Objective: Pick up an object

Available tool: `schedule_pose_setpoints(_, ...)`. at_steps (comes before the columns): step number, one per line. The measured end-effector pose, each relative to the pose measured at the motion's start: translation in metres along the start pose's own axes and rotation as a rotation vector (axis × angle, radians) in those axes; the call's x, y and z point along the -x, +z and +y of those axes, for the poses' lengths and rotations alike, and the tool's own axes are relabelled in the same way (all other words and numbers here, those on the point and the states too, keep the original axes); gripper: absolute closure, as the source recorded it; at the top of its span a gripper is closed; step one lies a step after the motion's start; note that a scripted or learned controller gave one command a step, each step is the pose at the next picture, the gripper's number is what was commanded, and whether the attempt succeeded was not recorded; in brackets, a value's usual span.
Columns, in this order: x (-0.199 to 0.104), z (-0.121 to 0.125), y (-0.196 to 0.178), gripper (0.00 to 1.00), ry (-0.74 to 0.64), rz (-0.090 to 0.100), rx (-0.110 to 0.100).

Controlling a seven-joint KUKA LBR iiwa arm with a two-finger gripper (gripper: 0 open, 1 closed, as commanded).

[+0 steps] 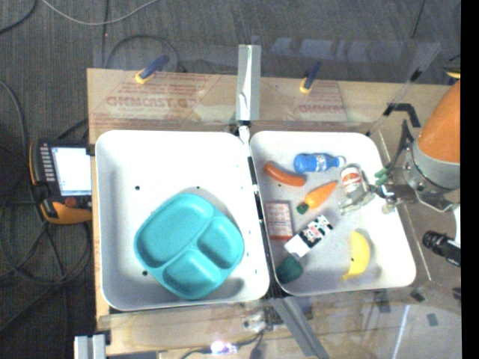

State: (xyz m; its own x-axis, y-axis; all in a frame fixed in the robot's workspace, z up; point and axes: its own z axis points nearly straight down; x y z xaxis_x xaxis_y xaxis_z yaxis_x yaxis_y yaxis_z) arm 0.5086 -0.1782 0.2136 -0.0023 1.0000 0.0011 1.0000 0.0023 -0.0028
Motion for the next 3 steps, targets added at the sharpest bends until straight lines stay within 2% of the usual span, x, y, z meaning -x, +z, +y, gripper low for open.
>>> schedule_pose_setpoints(1, 0.017, 0.010, 0.107, 0.00, -0.037, 0.000, 0.001)
schedule_pose_setpoints(2, 0.010, 0.097, 0.123, 0.00, -0.101, -0.007, 0.011)
schedule_pose_setpoints(3, 0.019, 0.143, 0.126, 0.00, -0.161, -0.008, -0.025)
